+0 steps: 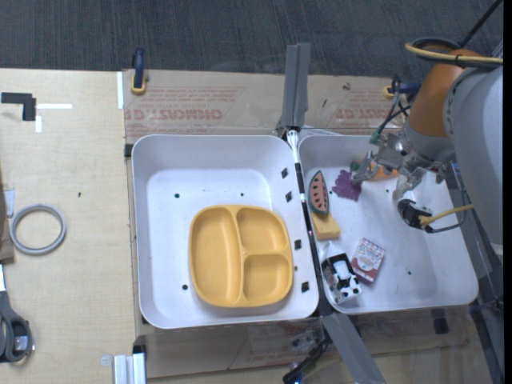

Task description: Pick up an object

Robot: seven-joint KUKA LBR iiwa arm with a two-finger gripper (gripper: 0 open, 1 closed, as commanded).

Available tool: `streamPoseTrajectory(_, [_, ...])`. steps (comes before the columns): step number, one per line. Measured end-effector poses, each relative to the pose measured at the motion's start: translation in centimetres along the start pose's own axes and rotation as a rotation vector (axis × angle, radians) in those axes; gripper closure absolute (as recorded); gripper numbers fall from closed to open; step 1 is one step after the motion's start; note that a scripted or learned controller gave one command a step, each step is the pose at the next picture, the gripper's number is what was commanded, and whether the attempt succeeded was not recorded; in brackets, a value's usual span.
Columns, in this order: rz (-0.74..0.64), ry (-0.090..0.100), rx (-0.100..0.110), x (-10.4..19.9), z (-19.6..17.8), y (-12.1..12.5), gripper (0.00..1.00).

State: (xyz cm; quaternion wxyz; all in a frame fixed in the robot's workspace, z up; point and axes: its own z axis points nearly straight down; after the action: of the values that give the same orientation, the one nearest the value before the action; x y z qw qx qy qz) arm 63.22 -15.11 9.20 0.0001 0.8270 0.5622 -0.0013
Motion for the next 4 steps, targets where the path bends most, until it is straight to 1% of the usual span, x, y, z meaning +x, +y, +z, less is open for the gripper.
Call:
streamPoseTrajectory(1, [0.400, -0.008, 0.048, -2.1, 0.7, 2.8, 0.00])
streamPoseTrajectory(2, [0.170, 0.000, -0.001, -4.9, -8.6, 2.7, 0.00])
streamPoseTrajectory(3, [0.460, 0.004, -0.008, -0.2, -0.6, 2.3, 0.00])
streamPoseTrajectory(4, [0.868, 0.009, -0.005, -0.2, -0.5, 1.7, 0.00])
